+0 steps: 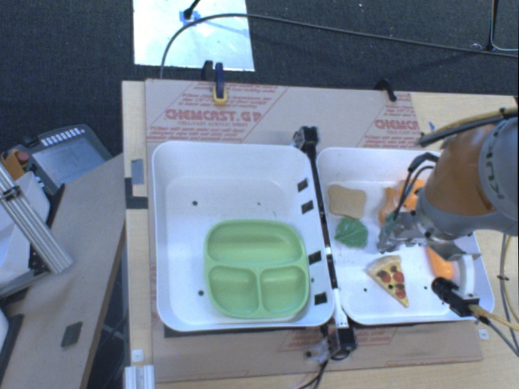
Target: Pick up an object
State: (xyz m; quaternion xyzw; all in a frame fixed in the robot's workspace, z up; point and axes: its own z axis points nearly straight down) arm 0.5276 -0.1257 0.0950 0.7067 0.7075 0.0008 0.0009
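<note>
In the right bin (369, 310) lie a tan bread slice (348, 200), a green leafy piece (352, 232), a pizza slice (390, 278) and orange pieces (395, 201), one more orange piece (440, 261) showing below the arm. My gripper (390, 238) hangs low over the bin, just right of the green piece and above the pizza slice. The wrist hides most of the orange pieces behind it.
The left bin (186, 193) holds a green divided plate (256, 267). A black divider with clips (318, 217) runs between the bins. A grey device (65, 156) and a metal rail (32, 225) sit off the bench at the left.
</note>
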